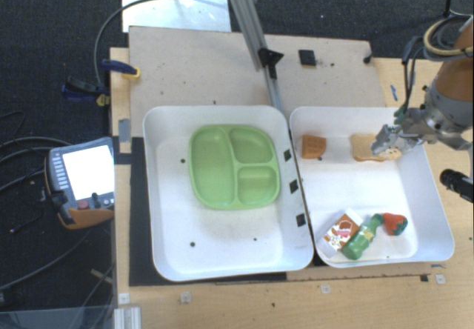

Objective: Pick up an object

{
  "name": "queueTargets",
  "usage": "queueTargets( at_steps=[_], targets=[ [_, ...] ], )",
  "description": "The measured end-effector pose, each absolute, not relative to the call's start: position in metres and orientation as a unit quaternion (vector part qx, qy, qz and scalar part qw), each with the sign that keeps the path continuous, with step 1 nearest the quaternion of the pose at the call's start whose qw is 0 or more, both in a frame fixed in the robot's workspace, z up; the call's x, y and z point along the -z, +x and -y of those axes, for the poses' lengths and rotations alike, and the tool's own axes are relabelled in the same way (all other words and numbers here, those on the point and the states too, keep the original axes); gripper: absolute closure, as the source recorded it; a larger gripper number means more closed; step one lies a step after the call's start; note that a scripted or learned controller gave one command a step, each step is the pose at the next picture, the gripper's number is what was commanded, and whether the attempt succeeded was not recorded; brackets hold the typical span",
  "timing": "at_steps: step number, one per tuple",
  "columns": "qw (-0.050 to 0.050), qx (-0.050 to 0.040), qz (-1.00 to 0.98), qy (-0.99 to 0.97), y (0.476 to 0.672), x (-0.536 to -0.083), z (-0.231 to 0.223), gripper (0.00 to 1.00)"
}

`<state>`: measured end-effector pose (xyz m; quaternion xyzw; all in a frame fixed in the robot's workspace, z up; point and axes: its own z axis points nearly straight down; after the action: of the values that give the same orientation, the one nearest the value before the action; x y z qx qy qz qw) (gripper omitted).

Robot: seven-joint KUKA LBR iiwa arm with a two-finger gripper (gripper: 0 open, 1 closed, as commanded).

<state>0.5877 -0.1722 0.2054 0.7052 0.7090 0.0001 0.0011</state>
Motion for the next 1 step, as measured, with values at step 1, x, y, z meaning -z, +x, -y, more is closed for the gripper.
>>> queueTargets(
  at_steps=[1],
  targets=[
    [0.000,-0.0015,-0.711,0.703,0.5864,-0.2187,0.1211,1.00]
  ],
)
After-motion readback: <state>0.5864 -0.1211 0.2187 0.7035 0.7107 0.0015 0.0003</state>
